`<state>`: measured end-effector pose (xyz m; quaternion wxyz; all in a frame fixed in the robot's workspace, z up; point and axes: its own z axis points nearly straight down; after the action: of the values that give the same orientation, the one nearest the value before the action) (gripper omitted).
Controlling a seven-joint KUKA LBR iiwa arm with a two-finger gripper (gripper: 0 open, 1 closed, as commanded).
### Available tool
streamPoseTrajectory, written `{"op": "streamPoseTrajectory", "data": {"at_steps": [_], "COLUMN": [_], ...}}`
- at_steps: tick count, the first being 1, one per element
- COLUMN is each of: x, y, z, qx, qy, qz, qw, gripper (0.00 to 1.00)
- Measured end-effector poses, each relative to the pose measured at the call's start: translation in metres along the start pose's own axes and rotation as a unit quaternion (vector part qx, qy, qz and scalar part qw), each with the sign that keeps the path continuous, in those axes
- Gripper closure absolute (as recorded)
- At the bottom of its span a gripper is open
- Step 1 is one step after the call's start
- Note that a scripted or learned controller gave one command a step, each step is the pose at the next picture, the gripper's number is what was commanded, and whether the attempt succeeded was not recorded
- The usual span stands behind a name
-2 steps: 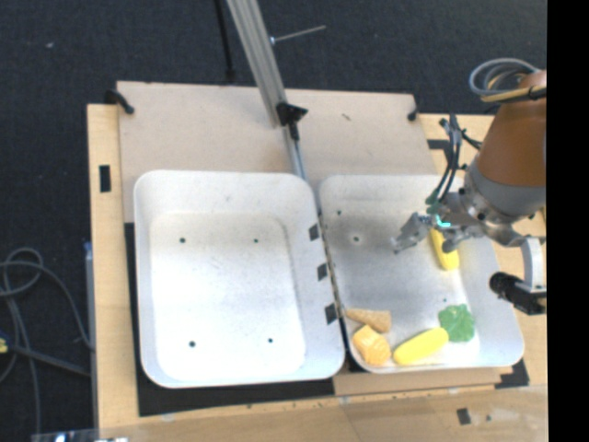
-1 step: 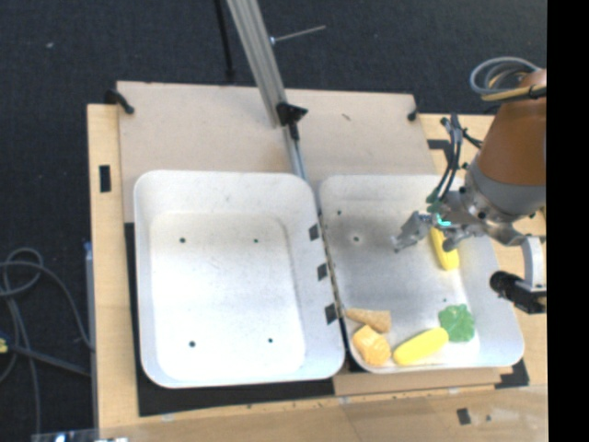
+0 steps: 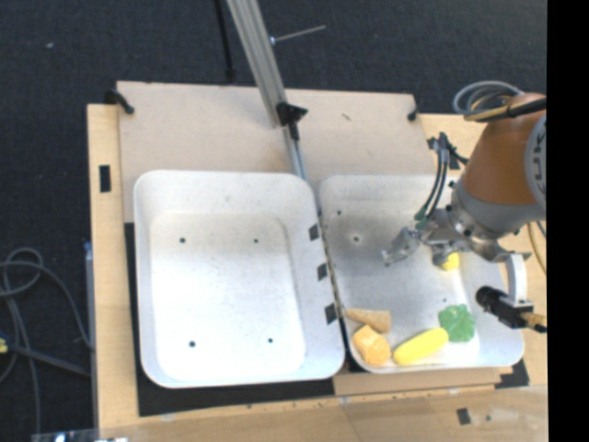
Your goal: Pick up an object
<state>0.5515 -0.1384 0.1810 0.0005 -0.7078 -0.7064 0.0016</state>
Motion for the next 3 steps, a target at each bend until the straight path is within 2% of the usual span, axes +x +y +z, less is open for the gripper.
{"op": "streamPoseTrajectory", "data": {"at_steps": [1, 2, 3], "x": [-0.004, -0.005, -0.005], "y": [-0.001, -0.001, 0.001], "z": [0.063, 0.081, 0.069], "qx": [0.001, -0.001, -0.004], "qy": [0.000, 0.000, 0.001], "qz": [0.000, 0.001, 0.004], "qw": [1.0000, 1.0000, 1.0000], "gripper": [0.00, 0.00, 1.00]}}
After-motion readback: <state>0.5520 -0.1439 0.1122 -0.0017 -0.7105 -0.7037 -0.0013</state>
